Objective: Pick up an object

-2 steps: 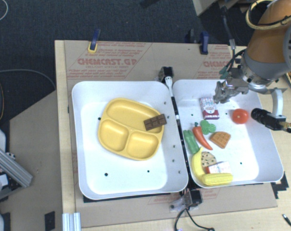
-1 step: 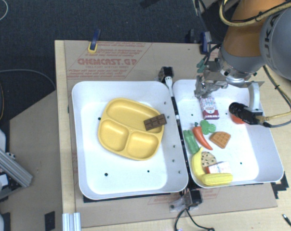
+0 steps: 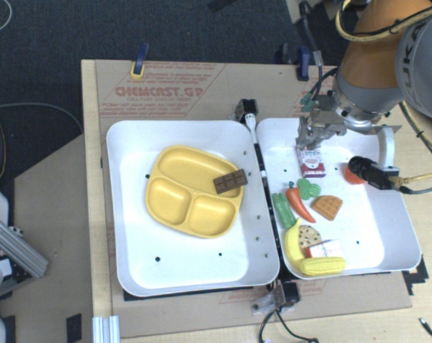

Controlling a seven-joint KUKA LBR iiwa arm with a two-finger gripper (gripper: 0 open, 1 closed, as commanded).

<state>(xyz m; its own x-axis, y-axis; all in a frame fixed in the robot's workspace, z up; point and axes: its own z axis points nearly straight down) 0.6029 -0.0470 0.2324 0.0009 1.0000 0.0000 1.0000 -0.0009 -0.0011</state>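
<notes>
My gripper (image 3: pixel 312 140) reaches down into the back of the right bin (image 3: pixel 395 227), right above a small red and white packet (image 3: pixel 312 165). Its tip is at or touching the packet's upper end; I cannot tell which. In front of the packet lie an orange carrot (image 3: pixel 299 203), a green piece (image 3: pixel 309 189), a long green vegetable (image 3: pixel 282 210) and a waffle piece (image 3: pixel 327 207). Near the front edge are a banana (image 3: pixel 294 243), a cookie (image 3: pixel 309 235), a small white box (image 3: pixel 327 249) and a corn cob (image 3: pixel 322 266).
The left bin (image 3: pixel 130 213) holds a yellow divided plate (image 3: pixel 187 191) with a brown chocolate bar (image 3: pixel 229 182) on its right rim. A red piece (image 3: pixel 354 177) lies under a black fitting (image 3: pixel 373 172) at the right bin's back right. A cable runs along the divider.
</notes>
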